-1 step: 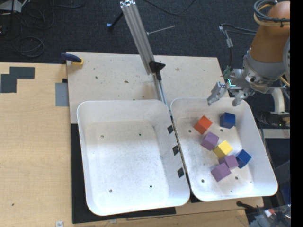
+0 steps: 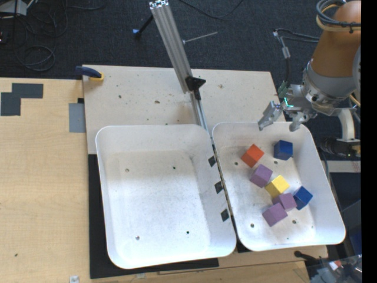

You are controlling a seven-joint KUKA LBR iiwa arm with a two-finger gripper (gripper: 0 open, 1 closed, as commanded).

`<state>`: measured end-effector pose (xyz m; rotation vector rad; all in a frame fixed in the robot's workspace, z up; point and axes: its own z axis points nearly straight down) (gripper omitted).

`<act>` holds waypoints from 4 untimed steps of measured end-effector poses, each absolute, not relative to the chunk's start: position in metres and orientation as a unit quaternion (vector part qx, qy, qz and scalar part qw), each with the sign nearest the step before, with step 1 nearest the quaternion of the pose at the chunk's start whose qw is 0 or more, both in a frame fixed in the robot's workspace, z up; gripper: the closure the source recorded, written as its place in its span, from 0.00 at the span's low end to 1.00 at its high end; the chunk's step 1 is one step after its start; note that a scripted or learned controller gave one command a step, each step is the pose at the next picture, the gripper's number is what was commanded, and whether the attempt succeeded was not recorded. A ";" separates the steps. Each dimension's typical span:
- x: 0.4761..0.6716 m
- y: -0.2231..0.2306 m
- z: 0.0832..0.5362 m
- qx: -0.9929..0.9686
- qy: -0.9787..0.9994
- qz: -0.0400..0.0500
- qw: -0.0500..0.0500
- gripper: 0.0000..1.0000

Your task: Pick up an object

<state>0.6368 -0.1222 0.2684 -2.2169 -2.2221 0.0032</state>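
The right bin [image 2: 327, 181] holds several small blocks: an orange one [image 2: 253, 155], a dark blue one [image 2: 283, 150], a purple one [image 2: 261, 175], a yellow one [image 2: 277, 186], another purple one [image 2: 287, 201], a blue one [image 2: 303, 197] and a purple one [image 2: 274, 213]. My gripper [image 2: 283, 117] hangs above the bin's far rim, up and right of the orange block. Its two fingers stand apart with nothing between them.
The left bin [image 2: 112, 175] sits beside the right one, joined by black clips along the shared edge. A slanted aluminium bar [image 2: 177, 52] rises behind the bins. A blue and yellow clamp [image 2: 89, 73] lies at the board's far left corner.
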 end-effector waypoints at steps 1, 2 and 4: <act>0.644 -0.124 0.209 -0.707 -0.707 0.003 0.003 0.00; 0.646 -0.123 0.165 -0.707 -0.707 0.002 0.003 0.00; 0.642 -0.119 0.132 -0.709 -0.705 0.001 0.002 1.00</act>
